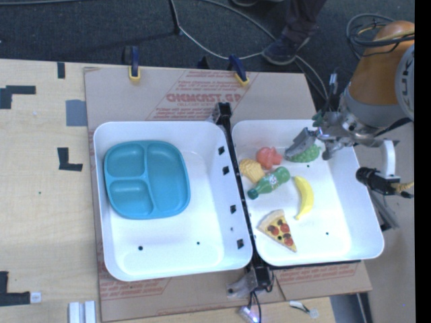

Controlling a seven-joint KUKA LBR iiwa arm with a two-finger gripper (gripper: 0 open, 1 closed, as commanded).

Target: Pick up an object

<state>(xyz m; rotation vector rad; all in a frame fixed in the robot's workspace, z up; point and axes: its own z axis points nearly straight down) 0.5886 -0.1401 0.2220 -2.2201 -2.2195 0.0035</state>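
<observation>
right bin (350,237): holds all the toy food
banana (303,196): mid-bin, long axis near vertical, down-left of pincer
green toy (308,153): top of bin, touching pincer tip, nearest target
pincer (301,145): low over green toy; opening and hold cannot be told

Arm (384,73): one unit, rounded housing with a broad orange band above the wrist and grey casing beside it at the outer side. Wrist section grey, metallic, ringed. Black cables loop over the top of the orange housing. End effector (303,145): dull grey metal, angular, with small dark fittings at its mount. No legible markings or labels are visible.
</observation>
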